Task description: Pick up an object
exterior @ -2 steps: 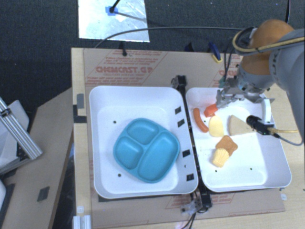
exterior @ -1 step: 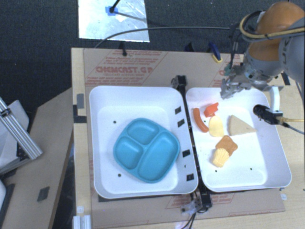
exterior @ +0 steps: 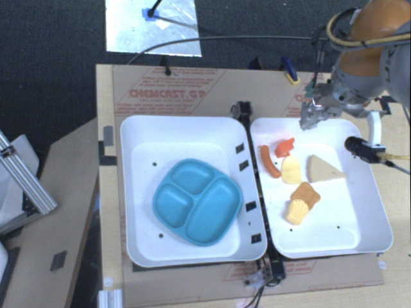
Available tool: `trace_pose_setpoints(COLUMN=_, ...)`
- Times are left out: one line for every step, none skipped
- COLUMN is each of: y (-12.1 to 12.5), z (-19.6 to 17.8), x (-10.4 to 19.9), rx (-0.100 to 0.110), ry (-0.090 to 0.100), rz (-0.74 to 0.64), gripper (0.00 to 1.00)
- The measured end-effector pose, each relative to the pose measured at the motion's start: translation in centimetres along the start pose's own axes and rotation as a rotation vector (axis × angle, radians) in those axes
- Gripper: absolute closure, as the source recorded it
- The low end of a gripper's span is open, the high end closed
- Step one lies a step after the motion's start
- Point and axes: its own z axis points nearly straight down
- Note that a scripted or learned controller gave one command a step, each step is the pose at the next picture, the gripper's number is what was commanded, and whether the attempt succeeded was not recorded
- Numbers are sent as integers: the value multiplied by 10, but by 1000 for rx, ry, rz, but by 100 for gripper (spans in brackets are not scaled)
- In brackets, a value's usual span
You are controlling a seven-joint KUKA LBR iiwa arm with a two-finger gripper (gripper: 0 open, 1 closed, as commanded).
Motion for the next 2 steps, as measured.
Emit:
trace_pose_setpoints(y=-21, z=-10, x=49, rx=2, ry=2, rz=-4, gripper=100)
trace_pose_setpoints(y=-36, z=-2, x=92, rx=5, ry=2, rz=-4, gripper=100)
